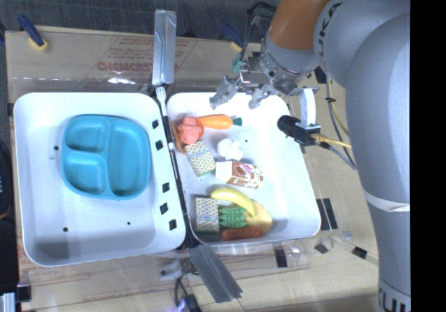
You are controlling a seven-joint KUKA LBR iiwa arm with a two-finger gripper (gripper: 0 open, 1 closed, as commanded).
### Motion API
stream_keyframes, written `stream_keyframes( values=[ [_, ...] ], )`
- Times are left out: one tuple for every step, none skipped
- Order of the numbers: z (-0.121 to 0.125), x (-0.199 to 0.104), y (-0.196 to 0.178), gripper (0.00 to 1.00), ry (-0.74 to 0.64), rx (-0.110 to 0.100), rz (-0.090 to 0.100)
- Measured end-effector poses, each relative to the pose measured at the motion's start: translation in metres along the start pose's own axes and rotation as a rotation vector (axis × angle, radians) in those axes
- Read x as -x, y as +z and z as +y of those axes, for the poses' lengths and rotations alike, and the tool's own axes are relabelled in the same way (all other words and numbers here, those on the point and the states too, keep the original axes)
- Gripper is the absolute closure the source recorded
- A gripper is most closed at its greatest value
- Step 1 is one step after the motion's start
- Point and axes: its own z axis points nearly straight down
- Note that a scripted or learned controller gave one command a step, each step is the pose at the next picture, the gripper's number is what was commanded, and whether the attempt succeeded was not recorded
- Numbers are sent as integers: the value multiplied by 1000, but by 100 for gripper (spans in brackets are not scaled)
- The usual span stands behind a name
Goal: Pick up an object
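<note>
Jaws of the gripper [241, 96] are spread apart and nothing is held between them. A carrot [215, 122] is seen at about 7 o'clock from them, near, in the right bin [296, 189]; its long axis probably runs 3 to 9 o'clock.

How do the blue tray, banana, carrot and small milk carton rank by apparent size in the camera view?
Largest to smallest:
1. blue tray, by far
2. banana
3. carrot and milk carton look about alike, so I won't rank them.
</note>
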Motion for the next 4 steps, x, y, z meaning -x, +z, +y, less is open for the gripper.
stream_keyframes(
  values=[
    [-13,13,116,0,-54,-4,0],
    [-60,66,151,0,-141,6,-1],
    [-66,69,152,0,-357,1,1],
    [-45,87,152,0,87,4,0]
  ],
)
